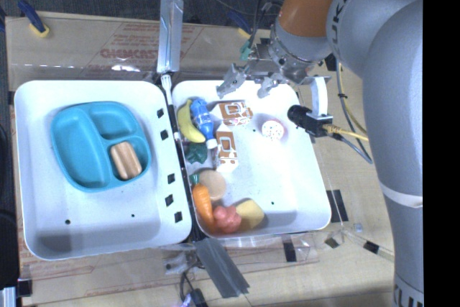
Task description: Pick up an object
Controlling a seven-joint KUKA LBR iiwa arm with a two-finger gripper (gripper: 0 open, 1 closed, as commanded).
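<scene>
My gripper (pixel 248 83) hangs open over the back edge of the right bin (pixel 302 176), its two grey fingers (pixel 228 80) spread apart with nothing between them. Just below it lie a brown-and-white packet (pixel 235 113) and a small white round thing (pixel 272 130). Along the bin's left wall sit a banana (pixel 187 123), a blue bottle (pixel 203 121), a second brown packet (pixel 226 147), a green item (pixel 195 152), a beige ball (pixel 212 183), a carrot (pixel 203 203), a pink piece (pixel 225 218) and a yellow piece (pixel 249 210).
The left bin (pixel 43 219) holds a blue divided plate (pixel 79 147) with a tan bread-like roll (pixel 126 159) in it. A metal divider post (pixel 169 32) stands between the bins at the back. Cables run beside the arm on the right.
</scene>
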